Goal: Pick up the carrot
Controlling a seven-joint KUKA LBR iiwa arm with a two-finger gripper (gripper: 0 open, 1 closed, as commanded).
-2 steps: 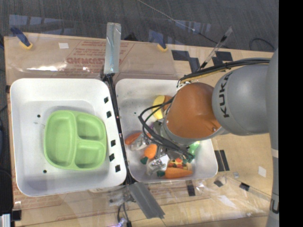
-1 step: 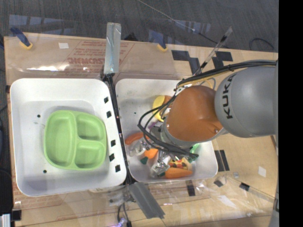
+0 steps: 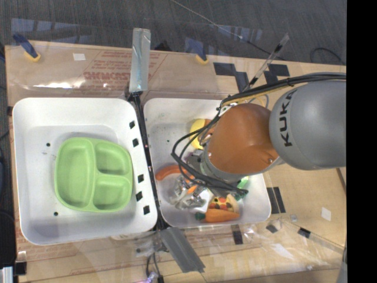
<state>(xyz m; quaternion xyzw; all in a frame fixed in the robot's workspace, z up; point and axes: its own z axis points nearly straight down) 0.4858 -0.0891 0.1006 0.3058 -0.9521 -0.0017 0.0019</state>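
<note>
The carrot is orange with a small green end on its left. It lies along the near wall of the right bin. My gripper hangs low in that bin, just left of the carrot and slightly further back, under the orange wrist band. The arm's wrist hides much of the bin's middle. I see nothing between the gripper and the carrot, and the two look apart.
An orange-red curved piece lies left of the gripper near the bin's left wall. A yellow item sits at the back, and a small multicoloured piece just behind the carrot. The left bin holds a green divided plate.
</note>
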